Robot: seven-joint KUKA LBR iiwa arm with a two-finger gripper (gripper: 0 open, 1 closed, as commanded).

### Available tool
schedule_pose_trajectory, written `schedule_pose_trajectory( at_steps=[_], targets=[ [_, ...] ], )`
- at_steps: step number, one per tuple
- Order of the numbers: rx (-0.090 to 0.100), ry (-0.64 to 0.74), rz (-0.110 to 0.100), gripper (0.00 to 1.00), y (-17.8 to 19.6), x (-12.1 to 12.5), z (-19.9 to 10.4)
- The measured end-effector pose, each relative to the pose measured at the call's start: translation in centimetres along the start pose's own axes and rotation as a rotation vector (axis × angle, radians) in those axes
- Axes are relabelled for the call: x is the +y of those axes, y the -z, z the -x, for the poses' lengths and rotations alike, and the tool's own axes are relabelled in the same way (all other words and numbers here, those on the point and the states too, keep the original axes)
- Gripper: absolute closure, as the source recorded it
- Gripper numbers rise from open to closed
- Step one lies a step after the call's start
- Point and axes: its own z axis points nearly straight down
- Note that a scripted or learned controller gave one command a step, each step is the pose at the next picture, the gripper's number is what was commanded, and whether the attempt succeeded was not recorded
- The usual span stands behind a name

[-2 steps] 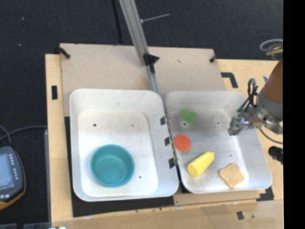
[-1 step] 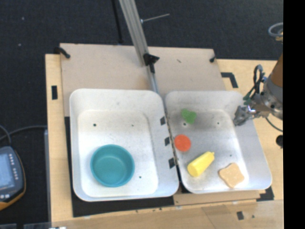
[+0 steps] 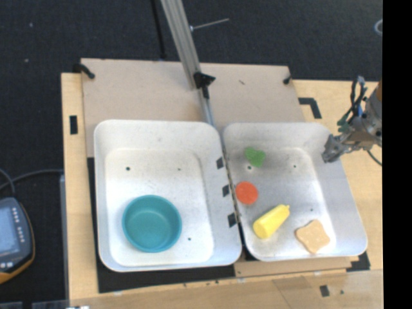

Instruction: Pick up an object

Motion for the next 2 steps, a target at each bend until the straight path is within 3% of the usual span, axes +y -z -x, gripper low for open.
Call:
schedule_pose_trajectory(
  at_steps=[2],
  targets=[
    [0.003,0.004,-0.003,1.0,0.8,-0.6,-11.5]
  ],
)
